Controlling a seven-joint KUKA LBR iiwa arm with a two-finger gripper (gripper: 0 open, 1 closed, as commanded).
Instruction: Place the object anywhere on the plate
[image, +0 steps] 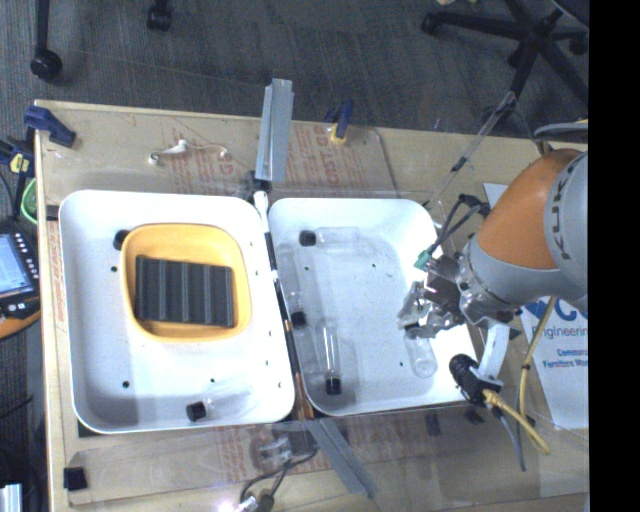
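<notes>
**Overhead view of the bench (150, 130) during the placing task; items are listed from largest to smallest.**

The left bin (80, 300) and the right bin (372, 216) are set side by side, touching along their inner walls. The arm (525, 225) is seen reaching in over the right-hand wall of the right bin.

A yellow plate (180, 237) is seated in the middle of the left bin. Most of its floor is covered by a dark ribbed block (186, 292), so only the yellow rim is left bare.

Three clear tubes are seen in the right bin:
- The capped tube (328, 355) is laid lengthwise near the inner wall, with its black cap towards the front.
- The upper tube (338, 240) is laid across the back of the bin and is hard to make out against the white.
- The right-hand tube (421, 357) is just below the gripper (428, 315), beside the outer wall.

The gripper is held low over the right edge of the right bin. Whether it is parted or clamped cannot be told, as the mechanism is seen as a tangle of grey metal. Whether the right-hand tube is gripped or merely lying beneath it cannot be settled either.

The task is judged to be at an early stage. If a tube is the object meant, none has yet been carried to the plate, which is well apart from the gripper. A secure grasp, the transfer across both bins and the release are all judged to remain.
</notes>
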